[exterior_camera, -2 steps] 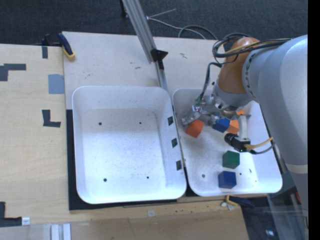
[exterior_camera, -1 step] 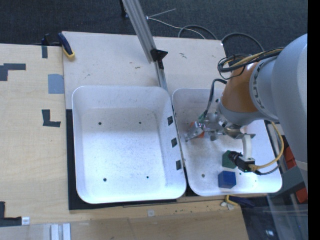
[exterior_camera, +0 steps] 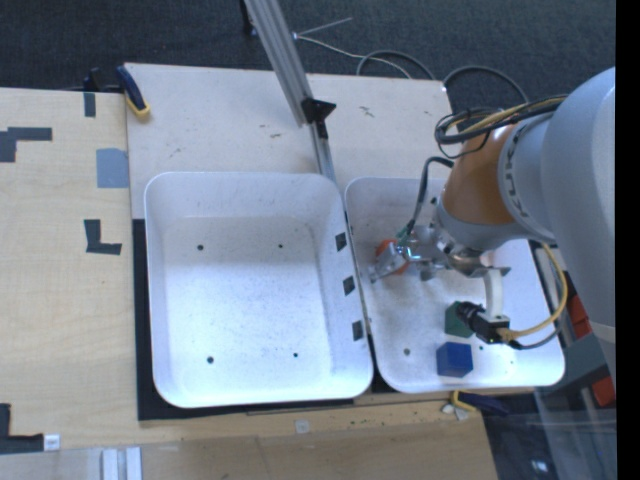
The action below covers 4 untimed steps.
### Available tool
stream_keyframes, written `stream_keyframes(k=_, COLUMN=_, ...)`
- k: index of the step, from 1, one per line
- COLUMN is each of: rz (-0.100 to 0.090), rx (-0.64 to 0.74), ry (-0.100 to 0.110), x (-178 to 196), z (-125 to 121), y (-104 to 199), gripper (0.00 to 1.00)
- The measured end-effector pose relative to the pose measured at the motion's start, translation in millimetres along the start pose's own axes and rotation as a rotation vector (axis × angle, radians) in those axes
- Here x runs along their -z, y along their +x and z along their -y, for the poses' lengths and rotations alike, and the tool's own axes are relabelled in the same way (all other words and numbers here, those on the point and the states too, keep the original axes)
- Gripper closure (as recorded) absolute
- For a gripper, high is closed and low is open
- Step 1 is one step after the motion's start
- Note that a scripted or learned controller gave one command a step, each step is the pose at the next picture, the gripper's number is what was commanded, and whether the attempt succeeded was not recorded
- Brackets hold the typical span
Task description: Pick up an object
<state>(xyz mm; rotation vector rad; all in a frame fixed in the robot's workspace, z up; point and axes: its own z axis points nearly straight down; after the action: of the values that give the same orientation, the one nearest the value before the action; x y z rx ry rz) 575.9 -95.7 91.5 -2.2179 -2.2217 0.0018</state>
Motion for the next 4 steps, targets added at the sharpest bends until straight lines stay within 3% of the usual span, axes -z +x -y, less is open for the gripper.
stream_keyframes(k=4, rz=0.000, rx=0.000, ry=0.000, x=0.0, z=0.0, y=-0.1, gripper=0.00)
